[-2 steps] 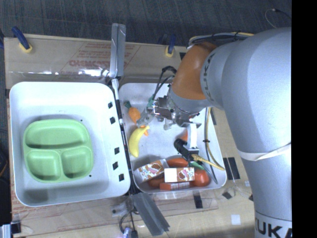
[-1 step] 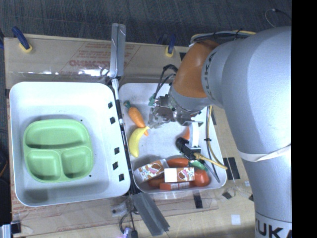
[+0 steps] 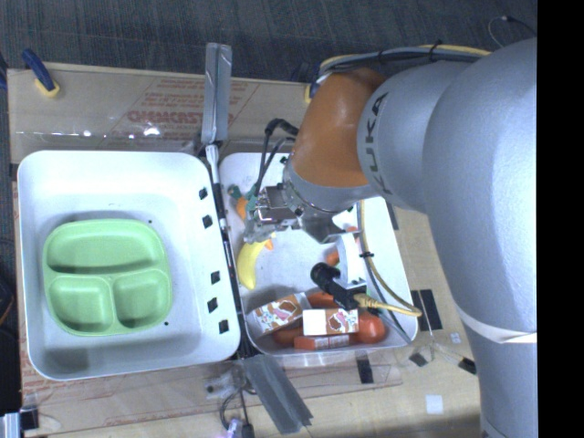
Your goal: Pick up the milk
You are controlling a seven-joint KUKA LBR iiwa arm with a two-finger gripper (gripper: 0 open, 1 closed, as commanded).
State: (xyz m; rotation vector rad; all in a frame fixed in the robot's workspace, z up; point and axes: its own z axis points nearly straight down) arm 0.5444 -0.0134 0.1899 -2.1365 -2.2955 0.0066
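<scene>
A grey robot arm (image 3: 438, 153) reaches into the right bin (image 3: 401, 272), its gripper (image 3: 265, 210) above a banana (image 3: 248, 261); the milk carton (image 3: 328, 321) lies nearer, untouched.

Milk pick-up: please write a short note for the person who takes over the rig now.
Hand: low over the right bin, upper part; cannot tell if it is open or shut, nothing seen in it.
Milk: I take it to be the carton lying at the bin's near end among red items, beside a second small carton.
Banana lies left of the hand.
Done: nothing visible.
Left: grasp and lift.
</scene>
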